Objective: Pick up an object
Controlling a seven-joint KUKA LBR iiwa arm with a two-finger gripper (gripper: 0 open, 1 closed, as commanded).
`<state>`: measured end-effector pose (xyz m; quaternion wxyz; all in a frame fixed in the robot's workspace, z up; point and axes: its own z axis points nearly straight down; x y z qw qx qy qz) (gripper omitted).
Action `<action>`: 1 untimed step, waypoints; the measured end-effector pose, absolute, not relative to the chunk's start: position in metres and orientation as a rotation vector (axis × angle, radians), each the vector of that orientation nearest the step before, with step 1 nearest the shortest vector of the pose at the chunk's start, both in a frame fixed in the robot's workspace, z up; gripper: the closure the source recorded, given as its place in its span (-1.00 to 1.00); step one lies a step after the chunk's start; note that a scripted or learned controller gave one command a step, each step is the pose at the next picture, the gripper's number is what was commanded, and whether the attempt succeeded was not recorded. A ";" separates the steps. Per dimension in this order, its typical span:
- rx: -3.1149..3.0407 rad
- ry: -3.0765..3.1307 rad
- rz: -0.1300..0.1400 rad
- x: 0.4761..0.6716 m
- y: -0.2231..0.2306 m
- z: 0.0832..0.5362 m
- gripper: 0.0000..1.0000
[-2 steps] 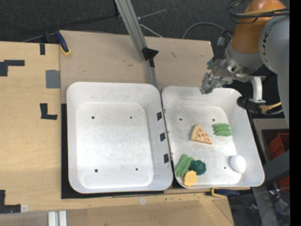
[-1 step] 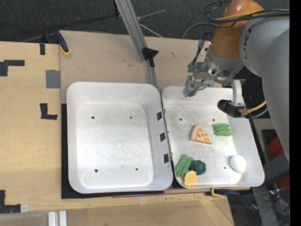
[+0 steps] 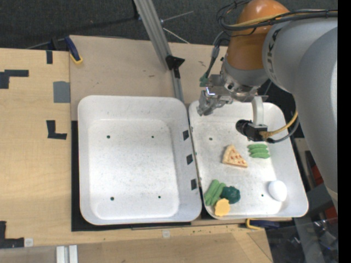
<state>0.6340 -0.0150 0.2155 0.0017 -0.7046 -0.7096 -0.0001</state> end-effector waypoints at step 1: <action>-2.211 -2.229 -0.001 0.636 0.043 0.223 1.00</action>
